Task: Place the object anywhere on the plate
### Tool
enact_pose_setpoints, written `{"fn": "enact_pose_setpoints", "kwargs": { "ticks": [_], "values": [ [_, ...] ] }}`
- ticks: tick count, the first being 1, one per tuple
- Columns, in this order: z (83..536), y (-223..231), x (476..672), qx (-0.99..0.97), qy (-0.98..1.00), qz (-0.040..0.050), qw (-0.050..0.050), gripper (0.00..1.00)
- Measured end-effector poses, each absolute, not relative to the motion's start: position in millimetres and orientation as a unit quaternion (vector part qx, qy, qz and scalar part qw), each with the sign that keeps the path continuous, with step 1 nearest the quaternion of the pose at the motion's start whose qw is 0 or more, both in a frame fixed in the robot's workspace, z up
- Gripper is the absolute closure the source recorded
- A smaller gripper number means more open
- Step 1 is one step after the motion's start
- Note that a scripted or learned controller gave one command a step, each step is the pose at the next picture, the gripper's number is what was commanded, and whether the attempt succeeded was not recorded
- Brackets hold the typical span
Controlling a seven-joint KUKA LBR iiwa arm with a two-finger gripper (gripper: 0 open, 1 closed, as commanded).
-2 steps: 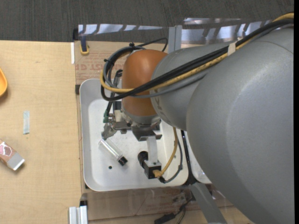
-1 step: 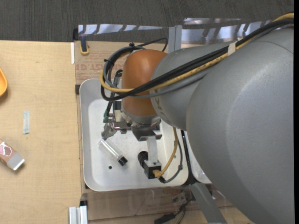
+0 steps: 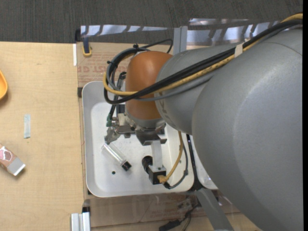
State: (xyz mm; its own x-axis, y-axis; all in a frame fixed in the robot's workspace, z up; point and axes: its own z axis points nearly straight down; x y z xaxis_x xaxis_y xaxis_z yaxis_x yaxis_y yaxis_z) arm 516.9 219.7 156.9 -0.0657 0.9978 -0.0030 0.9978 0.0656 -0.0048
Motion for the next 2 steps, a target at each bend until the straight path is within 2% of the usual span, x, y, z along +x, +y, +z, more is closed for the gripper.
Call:
{"fn": "enact_pose_setpoints", "kwargs": {
  "ticks": [2],
  "values": [
    [156.9, 219.7, 516.9, -0.683, -0.73, 0.0028, 0.001, 0.0]
  ]
}}
